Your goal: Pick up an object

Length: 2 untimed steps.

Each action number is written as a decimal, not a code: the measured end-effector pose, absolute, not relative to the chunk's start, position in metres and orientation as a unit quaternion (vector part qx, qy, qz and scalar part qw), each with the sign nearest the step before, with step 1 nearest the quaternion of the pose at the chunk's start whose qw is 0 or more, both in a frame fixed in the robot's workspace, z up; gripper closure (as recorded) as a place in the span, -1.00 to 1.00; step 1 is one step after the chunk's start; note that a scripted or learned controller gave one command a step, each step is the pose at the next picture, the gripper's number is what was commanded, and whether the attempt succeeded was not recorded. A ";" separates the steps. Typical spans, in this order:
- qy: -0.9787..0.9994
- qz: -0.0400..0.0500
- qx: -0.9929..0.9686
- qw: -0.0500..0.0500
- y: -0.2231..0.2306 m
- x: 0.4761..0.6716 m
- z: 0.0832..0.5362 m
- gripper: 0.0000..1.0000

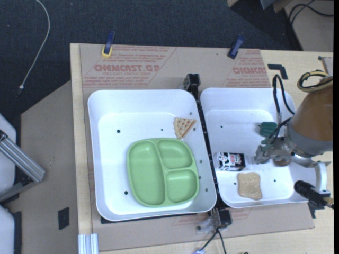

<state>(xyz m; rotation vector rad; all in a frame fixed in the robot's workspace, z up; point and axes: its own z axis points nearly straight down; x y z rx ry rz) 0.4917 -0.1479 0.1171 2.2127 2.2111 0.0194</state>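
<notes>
In the right bin (233, 102) lie a small black-and-white carton (231, 161), a tan slice of toy bread (249, 186) and a teal object (268, 127). My gripper (264, 154) hangs low over the right part of this bin, just right of the carton, above the bread and below the teal object. Nothing is seen in its grasp. The arm's grey and orange wrist (315, 123) hides the bin's right wall.
The left bin (106, 115) holds a green divided plate (161, 171) and a tan triangular cracker (183, 126) near its back right corner. A black clamp (192, 81) sits between the bins at the back. Cables loop beside the arm.
</notes>
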 end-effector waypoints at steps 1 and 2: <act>0.707 0.000 0.707 0.001 -0.149 0.493 0.158 1.00; 0.708 0.002 0.706 0.004 -0.146 0.494 0.221 1.00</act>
